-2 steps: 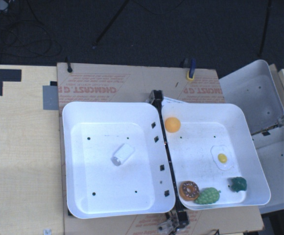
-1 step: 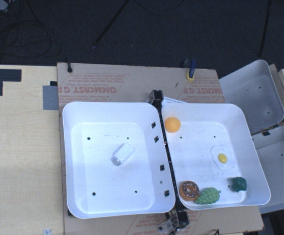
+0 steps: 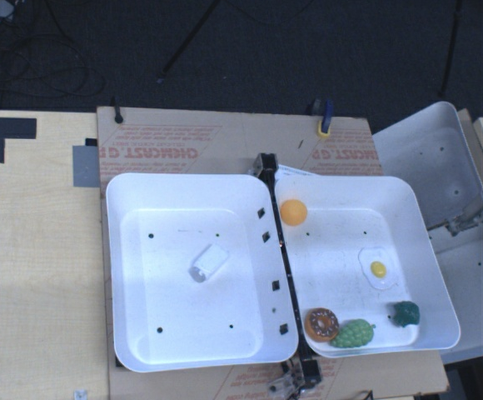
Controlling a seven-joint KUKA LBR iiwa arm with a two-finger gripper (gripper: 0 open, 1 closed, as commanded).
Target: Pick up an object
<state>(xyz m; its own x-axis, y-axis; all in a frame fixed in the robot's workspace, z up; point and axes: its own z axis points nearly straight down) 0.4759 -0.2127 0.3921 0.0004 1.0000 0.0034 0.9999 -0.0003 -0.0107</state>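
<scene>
A white cylinder-shaped piece (image 3: 208, 262) lies tilted near the middle of the left bin (image 3: 133, 215). The right bin (image 3: 425, 248) holds an orange ball (image 3: 293, 212) at its far left corner and a fried egg (image 3: 378, 269) toward its right side. Along that bin's near edge sit a chocolate donut (image 3: 321, 324), a green bunch of grapes (image 3: 354, 333) touching the donut, and a dark green broccoli piece (image 3: 405, 313).
Both bins rest on a cardboard sheet (image 3: 225, 144) on the wooden bench. A black divider strip (image 3: 276, 257) runs between the bins. A yellow and blue clamp (image 3: 325, 119) stands at the cardboard's far edge. A grey metal plate (image 3: 441, 152) lies right of the bins.
</scene>
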